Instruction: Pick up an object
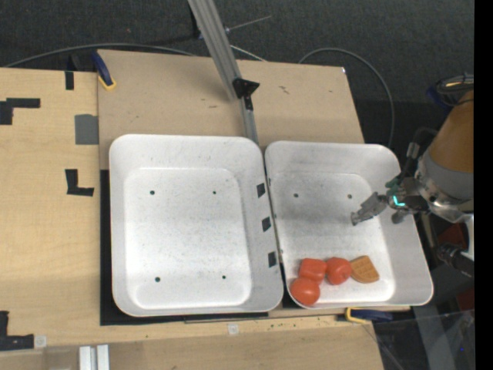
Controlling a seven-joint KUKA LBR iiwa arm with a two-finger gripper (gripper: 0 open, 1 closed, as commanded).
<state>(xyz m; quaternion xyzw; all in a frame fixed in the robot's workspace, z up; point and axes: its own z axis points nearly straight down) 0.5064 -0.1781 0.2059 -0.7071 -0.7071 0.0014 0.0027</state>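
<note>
Three red rounded pieces lie together at the front of the right bin (pixel 323 168): one (pixel 312 268), a second (pixel 337 270) to its right, and a third (pixel 306 290) against the front left corner. An orange-tan piece (pixel 364 269) lies just right of them. My gripper (pixel 379 216) hangs over the bin's right side, behind the pieces and apart from them. Its two dark fingers are spread open with nothing between them. The orange-banded wrist (pixel 454 141) comes in from the right edge.
The left bin (pixel 185 153) sits beside the right one, with black clips along the shared rim. A slanted metal pole (pixel 219 41) runs from the top down to the bins' back junction. A cable (pixel 370 72) curves behind the right bin.
</note>
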